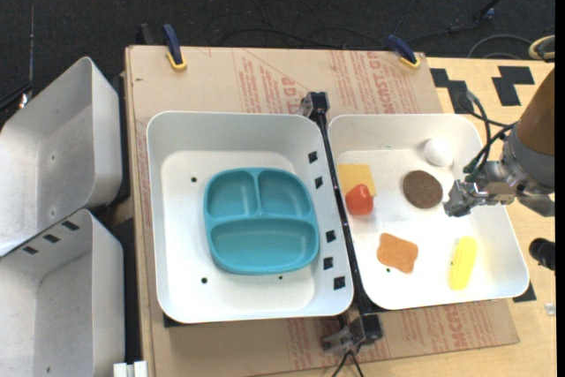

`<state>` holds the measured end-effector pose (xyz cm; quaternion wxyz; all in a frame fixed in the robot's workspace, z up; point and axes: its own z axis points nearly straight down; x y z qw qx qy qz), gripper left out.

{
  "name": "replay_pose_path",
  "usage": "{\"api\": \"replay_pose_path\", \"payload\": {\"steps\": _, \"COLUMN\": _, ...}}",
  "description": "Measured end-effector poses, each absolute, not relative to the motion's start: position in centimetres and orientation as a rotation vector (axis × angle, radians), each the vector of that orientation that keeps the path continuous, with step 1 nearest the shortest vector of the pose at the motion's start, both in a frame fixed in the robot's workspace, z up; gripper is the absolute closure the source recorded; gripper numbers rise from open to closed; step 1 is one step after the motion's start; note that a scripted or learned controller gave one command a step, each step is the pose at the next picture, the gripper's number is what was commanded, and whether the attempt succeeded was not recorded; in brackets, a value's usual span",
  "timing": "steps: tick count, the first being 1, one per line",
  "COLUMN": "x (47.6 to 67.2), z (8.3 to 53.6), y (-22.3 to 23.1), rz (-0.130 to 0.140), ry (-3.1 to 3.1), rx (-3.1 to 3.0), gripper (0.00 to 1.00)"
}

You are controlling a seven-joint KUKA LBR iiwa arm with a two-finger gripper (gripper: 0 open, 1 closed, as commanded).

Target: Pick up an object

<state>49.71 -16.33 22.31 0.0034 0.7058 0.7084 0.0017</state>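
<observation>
Nearest the camera in the right bin (516,274) lies a yellow corn-like piece (462,262), tilted a little, close to the near right corner. Just left of it, an orange chunk (397,252) sits flat on the white floor, well apart from the corn. Over in the left bin (168,216), a teal divided plate (261,220) fills the middle, two small sections at the far side and one long section at the near side. Back to the right bin and moving away from us: a red tomato-like piece (358,200) rests beside the divider, touching the near edge of a yellow block (356,177) just beyond it. To their right, a brown round patty (423,189) lies flat, and there is the gripper (459,200), low over the bin just right of the patty, close to its edge, with nothing visibly between its tips; how wide it stands, I cannot tell from this angle. The arm (534,146) comes in from the right, grey with its orange band above the wrist. Farther still, a white ball (438,151) sits near the far right part of the bin, beyond the patty and apart from it. Both bins rest on a cardboard sheet (265,75), and at its far edge two yellow-tipped clamps (175,49) pin it down.
</observation>
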Motion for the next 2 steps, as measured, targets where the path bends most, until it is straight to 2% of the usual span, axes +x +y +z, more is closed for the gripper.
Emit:
{"api": "replay_pose_path", "payload": {"steps": 1, "x": 49.8, "z": 25.2, "y": -16.4, "rz": 0.003, "ry": 2.221, "rx": 2.214, "gripper": 1.00}}
{"api": "replay_pose_path", "payload": {"steps": 2, "x": 51.5, "z": 23.9, "y": -11.5, "rz": 0.000, "ry": 2.228, "rx": 2.216, "gripper": 1.00}}
